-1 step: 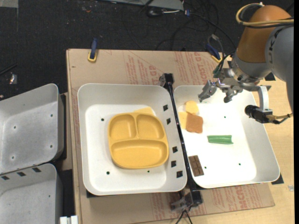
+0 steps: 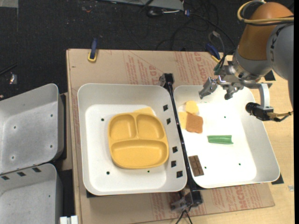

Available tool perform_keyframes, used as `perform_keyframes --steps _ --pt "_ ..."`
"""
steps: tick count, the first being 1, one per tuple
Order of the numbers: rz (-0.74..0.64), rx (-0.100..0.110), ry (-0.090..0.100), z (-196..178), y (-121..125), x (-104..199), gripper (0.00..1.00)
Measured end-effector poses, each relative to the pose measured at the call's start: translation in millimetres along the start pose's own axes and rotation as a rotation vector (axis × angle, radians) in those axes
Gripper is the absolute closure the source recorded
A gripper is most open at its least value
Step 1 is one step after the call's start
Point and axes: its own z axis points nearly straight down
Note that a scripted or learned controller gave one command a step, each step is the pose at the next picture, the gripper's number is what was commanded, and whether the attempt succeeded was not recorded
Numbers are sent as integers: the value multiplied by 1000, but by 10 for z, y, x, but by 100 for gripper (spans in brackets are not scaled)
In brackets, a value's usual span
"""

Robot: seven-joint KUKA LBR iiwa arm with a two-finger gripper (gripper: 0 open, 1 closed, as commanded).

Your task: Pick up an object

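Hovering jaws [image 2: 216, 91] near bin rim [image 2: 212, 87]

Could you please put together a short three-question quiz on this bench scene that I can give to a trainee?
1. True or false: the yellow divided tray lies in the right bin.
2. Which item lies farthest toward the view's right? A) green piece B) brown bar C) orange-brown block
3. Fill in: the gripper hovers over the ___ bin's far edge.

Key:
1. False; it lies in the left bin.
2. A.
3. Right; no item shows between its fingers, which look spread.
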Motion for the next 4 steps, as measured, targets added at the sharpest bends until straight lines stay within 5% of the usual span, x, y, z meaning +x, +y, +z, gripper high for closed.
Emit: perform_keyframes --steps 2,3,4 --pt "3 4 0 967 -18 -87 0" --pt "2 0 -1 1124 -14 -83 0" --pt "2 -4 -1 1008 -4 -82 100"
